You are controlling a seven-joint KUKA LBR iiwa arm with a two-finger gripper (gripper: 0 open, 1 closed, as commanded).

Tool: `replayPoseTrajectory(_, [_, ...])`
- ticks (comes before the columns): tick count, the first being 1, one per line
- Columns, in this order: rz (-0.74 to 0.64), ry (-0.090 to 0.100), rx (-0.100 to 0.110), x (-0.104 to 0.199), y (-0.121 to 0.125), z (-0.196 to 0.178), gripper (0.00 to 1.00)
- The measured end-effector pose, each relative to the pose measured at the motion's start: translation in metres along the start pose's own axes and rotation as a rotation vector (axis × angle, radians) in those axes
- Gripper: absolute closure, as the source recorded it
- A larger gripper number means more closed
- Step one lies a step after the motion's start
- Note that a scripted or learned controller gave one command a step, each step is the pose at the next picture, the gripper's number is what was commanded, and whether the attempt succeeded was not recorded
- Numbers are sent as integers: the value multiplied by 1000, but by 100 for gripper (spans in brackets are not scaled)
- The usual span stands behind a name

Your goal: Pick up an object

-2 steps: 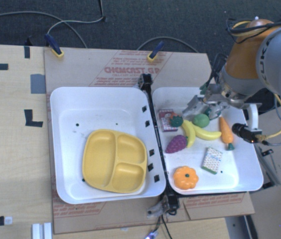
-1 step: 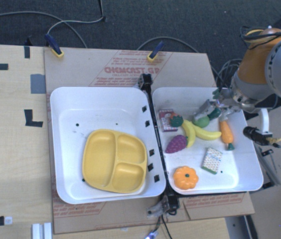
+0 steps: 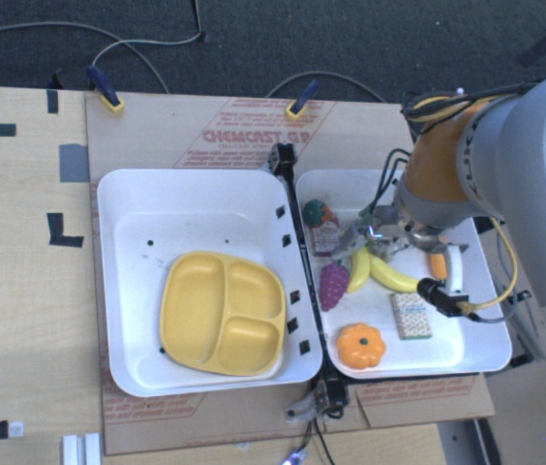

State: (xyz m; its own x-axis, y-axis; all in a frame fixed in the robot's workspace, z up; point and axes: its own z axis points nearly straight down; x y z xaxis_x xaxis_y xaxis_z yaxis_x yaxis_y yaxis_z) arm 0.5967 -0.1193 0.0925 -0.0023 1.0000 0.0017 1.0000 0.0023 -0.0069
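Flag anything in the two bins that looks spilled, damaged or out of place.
Nothing stands out. The yellow tray lies flat in the left bin; the bananas, grapes and pumpkin lie loose but intact in the right bin.

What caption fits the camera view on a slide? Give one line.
Gripper low over the bananas in the right bin; yellow plate in the left bin.
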Motion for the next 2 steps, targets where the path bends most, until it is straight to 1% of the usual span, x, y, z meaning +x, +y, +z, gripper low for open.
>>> replayPoseTrajectory(1, [-1,2,5,0,0,-6,100])
replayPoseTrajectory(2, [-1,-1,-2,56,-13,-89,100])
